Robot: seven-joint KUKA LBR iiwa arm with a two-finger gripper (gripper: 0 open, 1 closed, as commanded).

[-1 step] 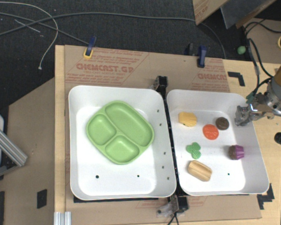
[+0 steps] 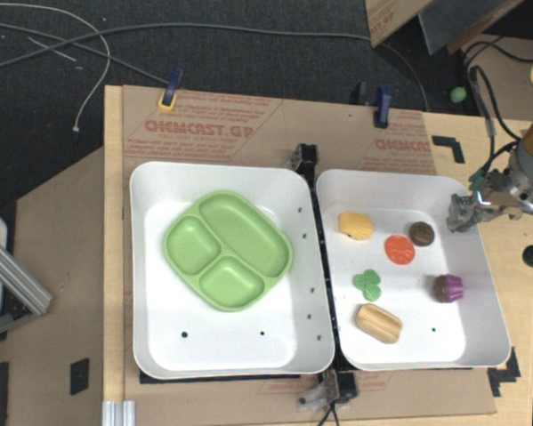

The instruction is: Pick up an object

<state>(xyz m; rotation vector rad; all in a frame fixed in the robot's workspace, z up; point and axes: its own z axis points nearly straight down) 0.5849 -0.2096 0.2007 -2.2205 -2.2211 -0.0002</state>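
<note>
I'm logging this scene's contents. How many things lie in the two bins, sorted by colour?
Green: 2 (divided plate, small leafy piece)
Yellow: 1
Red-orange: 1
Dark brown: 1
Purple: 1
Tan: 1
Total: 7

Two white bins sit side by side on the bench. The left bin (image 2: 145, 326) holds a green divided plate (image 2: 228, 250), tilted on the diagonal. The right bin (image 2: 482, 344) holds a yellow piece (image 2: 356, 226), a brown ball (image 2: 421, 233), a red round (image 2: 400, 250), a green sprig (image 2: 367, 282), a purple piece (image 2: 448, 287) and a tan loaf (image 2: 378, 322), all apart. The gripper (image 2: 463, 212) hangs over the right bin's upper right rim, near the brown ball.
</note>
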